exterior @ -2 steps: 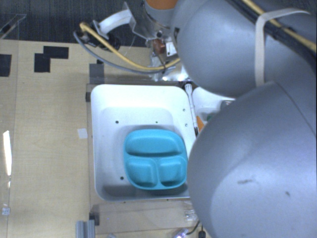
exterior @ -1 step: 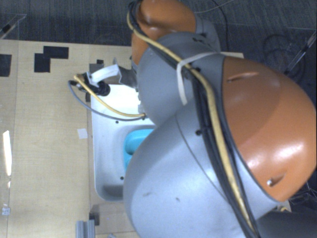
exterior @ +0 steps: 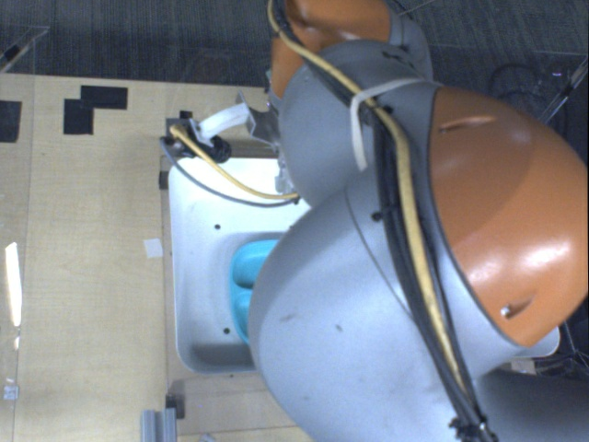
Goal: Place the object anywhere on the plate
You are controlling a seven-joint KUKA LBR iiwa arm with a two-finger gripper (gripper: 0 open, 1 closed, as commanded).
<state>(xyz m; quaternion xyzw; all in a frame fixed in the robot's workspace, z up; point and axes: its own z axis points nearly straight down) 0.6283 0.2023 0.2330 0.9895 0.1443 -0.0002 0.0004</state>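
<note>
The arm (exterior: 396,247) covers most of the view, and its grey body hides the gripper, so I cannot tell if the jaws are open, closed or gripping something. Just left of the arm, inside the white bin (exterior: 198,247), a light blue plate (exterior: 247,279) shows partly; its right part goes under the arm. I cannot tell where the object is, or if it lies on the plate. A yellow cable (exterior: 230,178) and a black one run from the bin's far left corner across to the arm, and more cables go along the arm's grey shell beside the orange band (exterior: 497,210). The bin sits on a pale wooden bench (exterior: 83,274). Black marks (exterior: 92,107) lie on the bench at the far left.
</note>
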